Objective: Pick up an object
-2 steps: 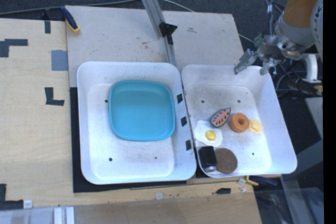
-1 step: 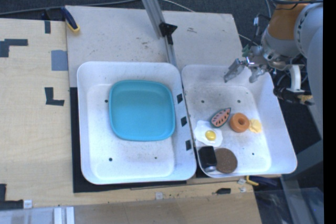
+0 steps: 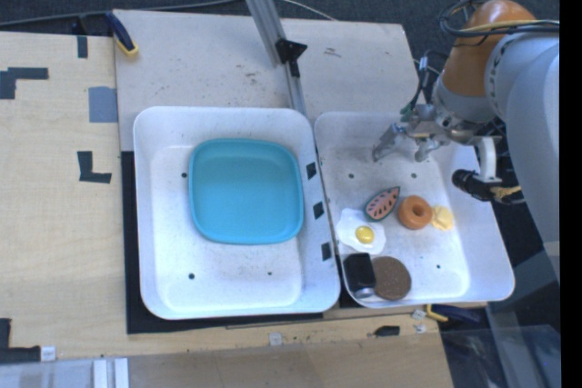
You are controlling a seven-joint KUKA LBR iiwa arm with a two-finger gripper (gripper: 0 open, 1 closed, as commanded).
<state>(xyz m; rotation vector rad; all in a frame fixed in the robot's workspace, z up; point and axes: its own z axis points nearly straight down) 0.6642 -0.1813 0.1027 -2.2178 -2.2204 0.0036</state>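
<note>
1. Two shallow white bins: the left bin [image 3: 155,195] holds one square blue plastic plate [image 3: 245,191].
2. The right bin [image 3: 482,273] holds six toys: watermelon slice [image 3: 383,203], orange doughnut [image 3: 416,213], yellow piece [image 3: 443,217], fried egg [image 3: 363,235], black block [image 3: 359,270], brown disc [image 3: 392,278].
3. One two-finger gripper [image 3: 400,147], spread open and empty, hangs above the right bin's far end.

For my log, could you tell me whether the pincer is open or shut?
Open: the pincer has its fingers spread, with nothing between them.
</note>
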